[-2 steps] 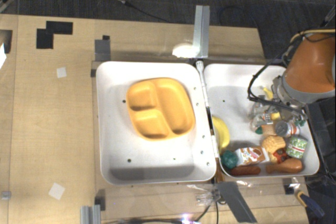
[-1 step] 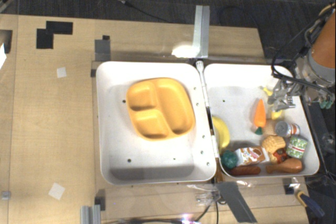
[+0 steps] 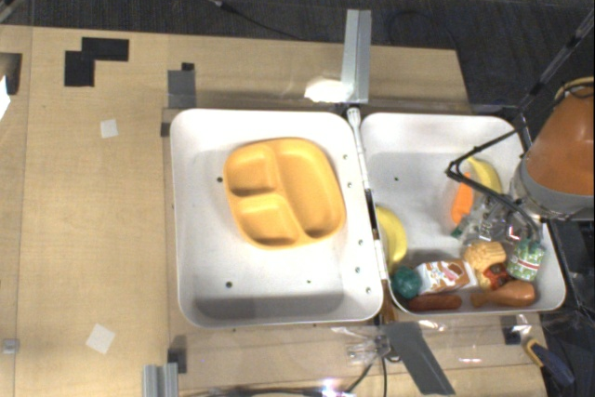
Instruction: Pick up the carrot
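Observation:
The carrot [image 3: 462, 203] is a small orange piece lying in the right bin [image 3: 418, 144], toward its right side, just below a yellow banana [image 3: 483, 172]. My gripper [image 3: 493, 223] hangs low over the bin immediately right of and slightly below the carrot, close to it or touching it. Above the gripper, the arm's grey wrist and orange band [image 3: 562, 139] come in from the right and hide the bin's right wall. The carrot's lower end sits partly behind the gripper's metal parts. I cannot see the carrot held.
Toy food crowds the right bin's front: a yellow round fruit [image 3: 391, 233], a teal piece [image 3: 405, 282], a small bottle [image 3: 444, 274], a sausage [image 3: 435, 302], a bun [image 3: 484, 254], a green can [image 3: 525, 261] and a hot dog [image 3: 507, 295]. A yellow divided plate [image 3: 279, 191] lies in the left bin [image 3: 200, 274].

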### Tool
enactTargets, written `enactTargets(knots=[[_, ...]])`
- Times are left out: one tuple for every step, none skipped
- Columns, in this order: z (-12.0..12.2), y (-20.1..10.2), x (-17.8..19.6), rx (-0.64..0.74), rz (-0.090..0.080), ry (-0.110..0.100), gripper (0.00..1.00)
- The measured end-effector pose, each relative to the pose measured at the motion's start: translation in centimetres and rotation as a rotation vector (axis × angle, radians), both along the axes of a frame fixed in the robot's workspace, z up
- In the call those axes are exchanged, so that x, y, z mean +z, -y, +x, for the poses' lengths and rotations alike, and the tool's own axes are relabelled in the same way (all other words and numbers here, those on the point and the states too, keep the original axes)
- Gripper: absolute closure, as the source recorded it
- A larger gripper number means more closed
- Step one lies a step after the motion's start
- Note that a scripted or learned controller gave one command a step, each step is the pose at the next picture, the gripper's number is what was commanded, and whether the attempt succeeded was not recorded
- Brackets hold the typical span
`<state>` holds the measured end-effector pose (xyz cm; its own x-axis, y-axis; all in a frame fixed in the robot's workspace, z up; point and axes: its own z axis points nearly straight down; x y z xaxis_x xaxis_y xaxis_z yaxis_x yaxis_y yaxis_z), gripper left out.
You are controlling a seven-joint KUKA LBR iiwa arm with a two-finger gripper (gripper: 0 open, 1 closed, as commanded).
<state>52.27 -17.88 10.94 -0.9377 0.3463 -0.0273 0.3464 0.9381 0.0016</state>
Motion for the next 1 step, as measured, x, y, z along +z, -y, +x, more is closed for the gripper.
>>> enactTargets(knots=[[12.01, -8.28, -2.09, -0.183, 0.014, -0.011, 1.00]])
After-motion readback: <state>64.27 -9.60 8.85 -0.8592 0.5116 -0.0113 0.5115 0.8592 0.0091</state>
